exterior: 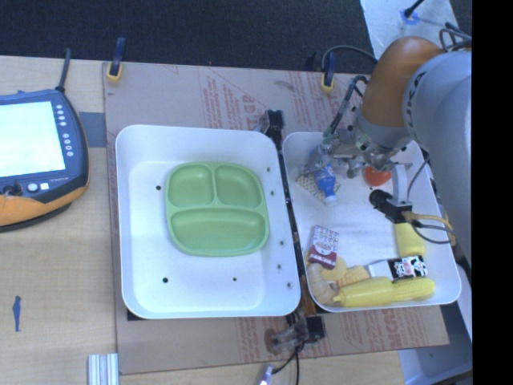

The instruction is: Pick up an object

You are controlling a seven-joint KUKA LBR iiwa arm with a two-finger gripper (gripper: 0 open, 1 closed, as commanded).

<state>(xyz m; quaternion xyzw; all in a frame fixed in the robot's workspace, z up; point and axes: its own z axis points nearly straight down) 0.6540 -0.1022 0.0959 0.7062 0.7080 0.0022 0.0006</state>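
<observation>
Two white bins sit side by side on the worktop: the left bin (136, 215) and the right bin (437, 291). The left one holds one green divided plate (216, 208) with three compartments. In the right one, toward six o'clock, lie one yellow corn cob (383, 292), one red-and-white packet (324, 247) and one yellow-handled tool (407, 233). One tablet controller (36, 152) rests at nine o'clock.
</observation>
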